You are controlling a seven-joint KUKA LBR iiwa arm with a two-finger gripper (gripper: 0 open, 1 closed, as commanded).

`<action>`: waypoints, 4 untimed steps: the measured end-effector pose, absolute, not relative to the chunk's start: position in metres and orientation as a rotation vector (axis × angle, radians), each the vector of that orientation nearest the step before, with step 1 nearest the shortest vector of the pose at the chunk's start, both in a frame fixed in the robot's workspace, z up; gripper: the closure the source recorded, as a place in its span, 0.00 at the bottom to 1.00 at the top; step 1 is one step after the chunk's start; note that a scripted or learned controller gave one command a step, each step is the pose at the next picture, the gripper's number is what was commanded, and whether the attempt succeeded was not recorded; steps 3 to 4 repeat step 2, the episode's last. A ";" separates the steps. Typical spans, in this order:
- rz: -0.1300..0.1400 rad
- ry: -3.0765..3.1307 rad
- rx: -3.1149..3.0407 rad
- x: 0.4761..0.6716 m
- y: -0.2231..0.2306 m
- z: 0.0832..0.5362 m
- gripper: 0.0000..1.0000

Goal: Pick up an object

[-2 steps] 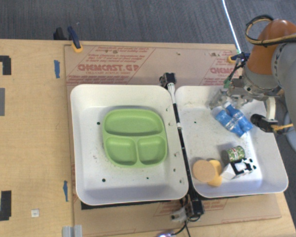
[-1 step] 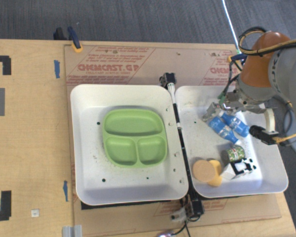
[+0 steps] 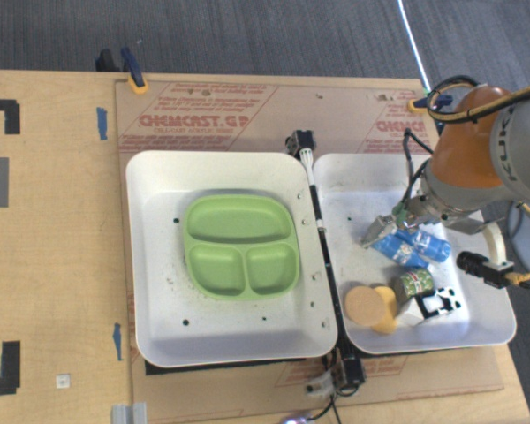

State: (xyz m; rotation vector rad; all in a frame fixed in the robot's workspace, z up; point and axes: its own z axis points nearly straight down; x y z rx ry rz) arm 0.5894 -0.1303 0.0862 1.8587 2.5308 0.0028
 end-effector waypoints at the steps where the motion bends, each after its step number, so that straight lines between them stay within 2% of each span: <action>1: 0.009 2.525 1.855 0.592 -0.130 0.098 1.00; 2: 0.001 2.293 2.147 0.546 -0.084 0.202 1.00; 4: 0.001 2.293 2.147 0.546 -0.084 0.202 1.00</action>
